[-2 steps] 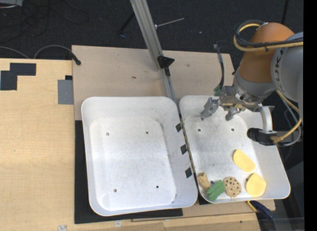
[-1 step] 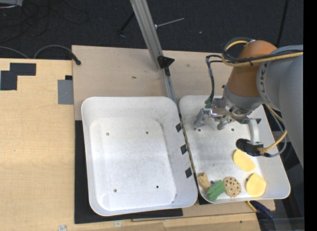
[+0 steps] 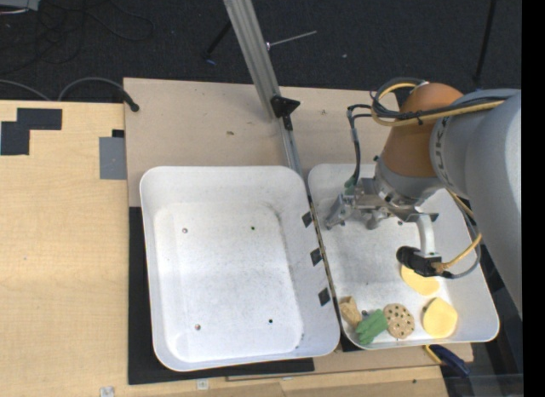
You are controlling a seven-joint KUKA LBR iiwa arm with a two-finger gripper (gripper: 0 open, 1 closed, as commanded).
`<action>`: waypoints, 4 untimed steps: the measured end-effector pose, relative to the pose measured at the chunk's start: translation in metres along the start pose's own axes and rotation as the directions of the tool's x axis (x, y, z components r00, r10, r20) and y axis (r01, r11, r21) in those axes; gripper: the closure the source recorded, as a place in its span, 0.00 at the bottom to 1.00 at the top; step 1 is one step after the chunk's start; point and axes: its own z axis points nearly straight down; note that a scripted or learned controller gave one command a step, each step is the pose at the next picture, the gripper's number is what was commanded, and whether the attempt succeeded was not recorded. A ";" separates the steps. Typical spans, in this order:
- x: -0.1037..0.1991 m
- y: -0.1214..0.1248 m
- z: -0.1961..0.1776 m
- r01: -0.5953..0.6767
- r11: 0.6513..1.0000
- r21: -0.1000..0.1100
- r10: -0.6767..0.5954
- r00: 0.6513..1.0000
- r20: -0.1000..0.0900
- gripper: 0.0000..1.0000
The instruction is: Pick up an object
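Tool (image 3: pixel 358 208) over right bin (image 3: pixel 370 263); open or closed cannot be told. Brown cookie (image 3: pixel 398 320) lies at near edge between green piece (image 3: pixel 371 326) and yellow disc (image 3: pixel 440 317); likely light, rigid; grip across rim

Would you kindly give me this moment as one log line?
gripper over right bin | cookie, green item, yellow disc near its lower edge

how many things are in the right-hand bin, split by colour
yellow: 2 (yellow piece, yellow disc)
green: 1 (green piece)
brown: 1 (speckled cookie)
tan: 1 (tan chunk)
total: 5, all toward the near end of the right-hand bin
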 end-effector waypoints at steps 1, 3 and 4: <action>-0.001 0.000 -0.011 -0.006 1.000 0.000 0.006 1.000 -0.001 1.00; 0.003 -0.006 -0.133 0.003 1.000 -0.007 -0.003 1.000 0.000 1.00; 0.003 -0.006 -0.131 0.005 1.000 -0.001 -0.005 1.000 0.000 1.00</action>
